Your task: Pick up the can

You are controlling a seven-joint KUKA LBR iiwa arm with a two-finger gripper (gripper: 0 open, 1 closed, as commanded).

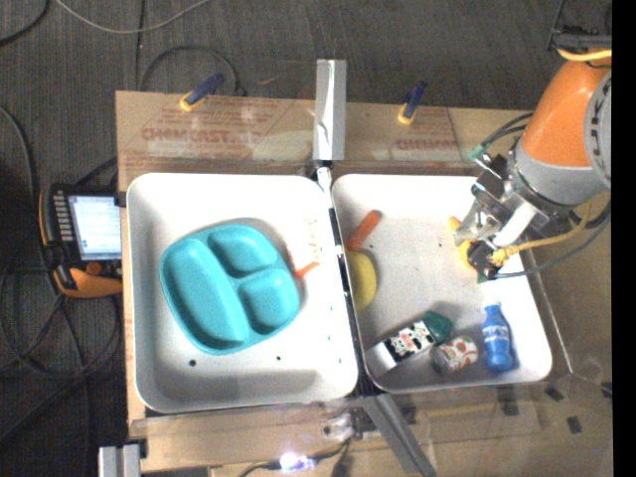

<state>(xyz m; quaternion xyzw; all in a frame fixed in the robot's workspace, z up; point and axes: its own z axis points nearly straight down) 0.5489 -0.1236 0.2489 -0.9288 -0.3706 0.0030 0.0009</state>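
The can [455, 354], a small red-and-white cylinder, lies on its side near the front edge of the right bin [417, 256]. It sits between a black-and-white carton with a green end [417, 338] and a blue bottle [497, 338]. My gripper [479, 238] hangs over the bin's far right part, well behind the can and apart from it. Nothing of the can is hidden.
An orange carrot-like piece [364, 227] and a yellow object [362, 276] lie along the right bin's left wall. The left bin [149, 346] holds a turquoise divided plate [231, 284] and a small orange bit [304, 266]. A handheld pendant [84, 237] lies left of the bench.
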